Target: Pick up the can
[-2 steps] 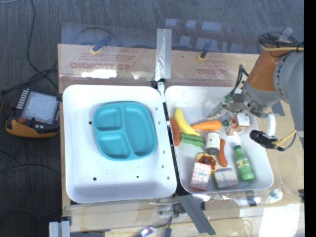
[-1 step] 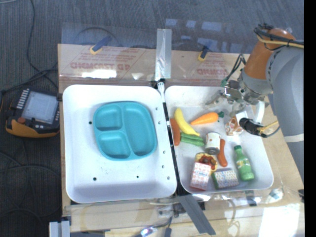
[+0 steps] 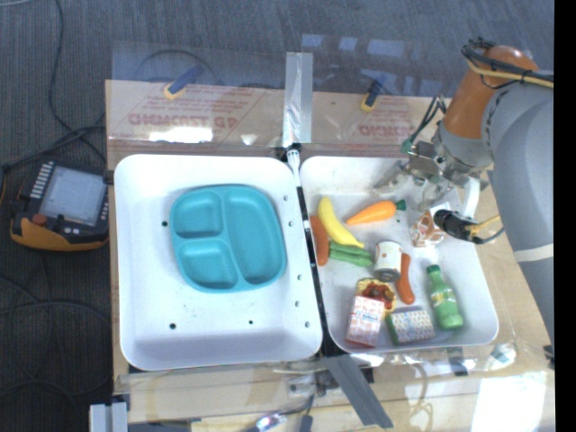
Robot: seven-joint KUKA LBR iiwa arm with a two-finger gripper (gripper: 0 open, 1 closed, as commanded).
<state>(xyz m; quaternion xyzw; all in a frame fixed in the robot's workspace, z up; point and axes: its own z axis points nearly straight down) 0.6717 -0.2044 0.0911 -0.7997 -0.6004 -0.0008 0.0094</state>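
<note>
The can (image 3: 388, 258) is small and white with a dark label. It stands in the middle of the right bin (image 3: 486, 309), between a green pepper (image 3: 350, 255) and a red chilli (image 3: 406, 279). My gripper (image 3: 411, 184) hangs over the bin's back right part, behind the carrot (image 3: 372, 212) and well apart from the can. It is open, with nothing between its fingers.
The right bin also holds a banana (image 3: 336, 223), a green bottle (image 3: 443, 298), a pink box (image 3: 365, 320), a patterned sponge block (image 3: 411, 325) and a small figure (image 3: 427, 230). In the left bin (image 3: 144, 322) lies a blue divided plate (image 3: 227, 237). A handheld pendant (image 3: 58, 207) sits on the floor at left.
</note>
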